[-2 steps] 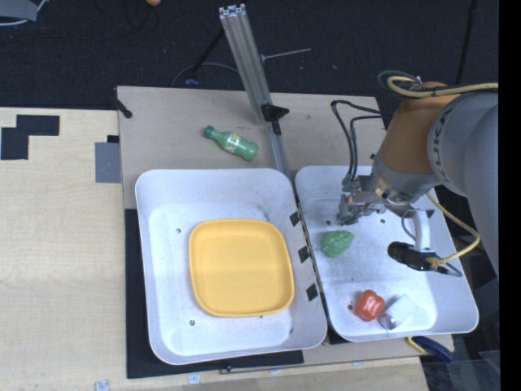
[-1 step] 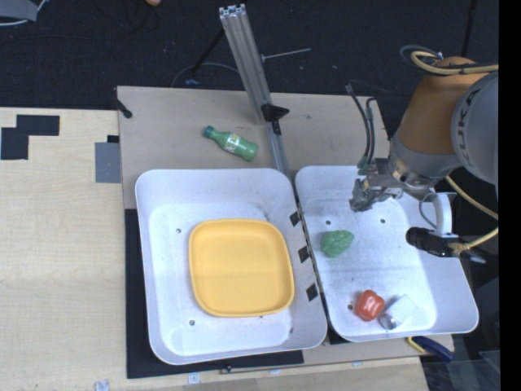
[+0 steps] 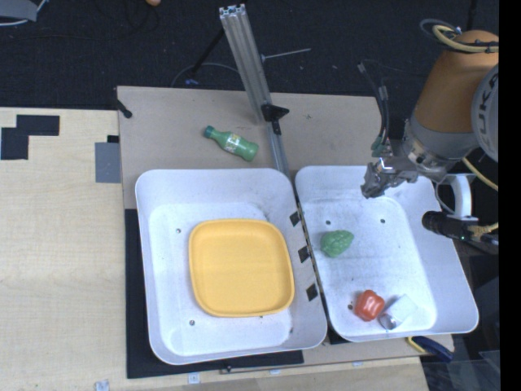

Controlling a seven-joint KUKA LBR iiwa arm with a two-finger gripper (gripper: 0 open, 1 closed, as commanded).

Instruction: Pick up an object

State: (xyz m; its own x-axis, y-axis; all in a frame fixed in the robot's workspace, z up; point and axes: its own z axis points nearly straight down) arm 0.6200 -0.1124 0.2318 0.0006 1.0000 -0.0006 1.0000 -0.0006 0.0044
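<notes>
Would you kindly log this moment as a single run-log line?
gripper: over right bin far edge, nothing seen held | right bin: green object, red object | left bin: yellow plate | green bottle: on bench

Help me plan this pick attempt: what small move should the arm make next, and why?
Probably move the gripper toward the green object and lower over it. The gripper sits at the right bin's far edge with nothing seen between its fingers, and that object lies nearest, apart from the red one.
</notes>
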